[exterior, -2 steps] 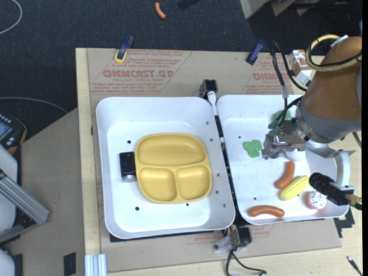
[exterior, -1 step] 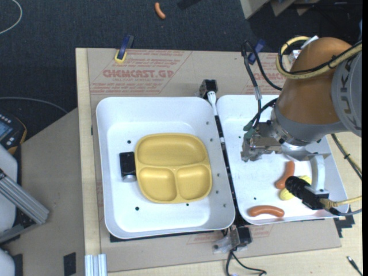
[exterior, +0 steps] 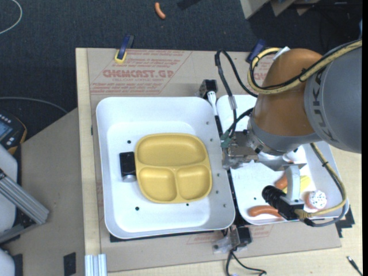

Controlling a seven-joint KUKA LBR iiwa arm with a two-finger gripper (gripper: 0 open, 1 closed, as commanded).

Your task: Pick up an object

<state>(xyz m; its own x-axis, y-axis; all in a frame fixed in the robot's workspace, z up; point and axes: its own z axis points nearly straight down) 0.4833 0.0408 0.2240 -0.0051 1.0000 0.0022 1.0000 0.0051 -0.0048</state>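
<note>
The grey arm with its orange band (exterior: 287, 96) reaches in from the right and covers most of the right bin (exterior: 247, 180). My gripper (exterior: 234, 150) hangs low at that bin's left wall, close to the divide between the bins. A yellow three-part plate (exterior: 171, 167) lies in the middle of the left bin (exterior: 115, 114), with a small black block (exterior: 126, 164) touching its left edge. At the right bin's front lie an orange sausage (exterior: 263, 211), a small orange piece (exterior: 281, 183), a yellow piece (exterior: 305, 183) and a white dotted ball (exterior: 317, 199).
The bins stand on a cardboard sheet (exterior: 144, 68) with red print. A blue and yellow clip (exterior: 122, 49) sits at its back edge. An orange scrap (exterior: 160, 10) lies on the dark floor behind. Cables (exterior: 227, 79) run along the divide between the bins.
</note>
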